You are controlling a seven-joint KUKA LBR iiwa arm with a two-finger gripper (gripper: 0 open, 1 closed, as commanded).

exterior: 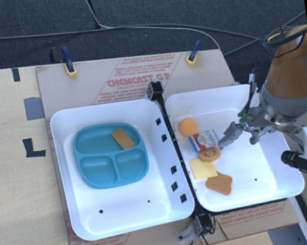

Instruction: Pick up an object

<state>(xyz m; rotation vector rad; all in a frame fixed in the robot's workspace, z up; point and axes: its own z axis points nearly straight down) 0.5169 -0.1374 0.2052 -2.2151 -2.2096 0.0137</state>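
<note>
Reaching into the right-hand shallow white bin, the two-finger gripper is seen just beside a small round brown ring-shaped piece near the bin's left wall; whether its pincer is spread cannot be told. A descent is judged next.

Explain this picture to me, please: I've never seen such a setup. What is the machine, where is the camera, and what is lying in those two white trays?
One camera, fixed above the bench, looks down at a slant. The grey arm with an orange band reaches in from the right; its claw hangs over the right tray. I cannot tell whether it grips anything. That tray holds small toy foods: an orange ball, a round brown piece, a yellow square, an orange-brown slab and a small packet. The left tray holds a blue divided plate with a tan piece on it.
</note>
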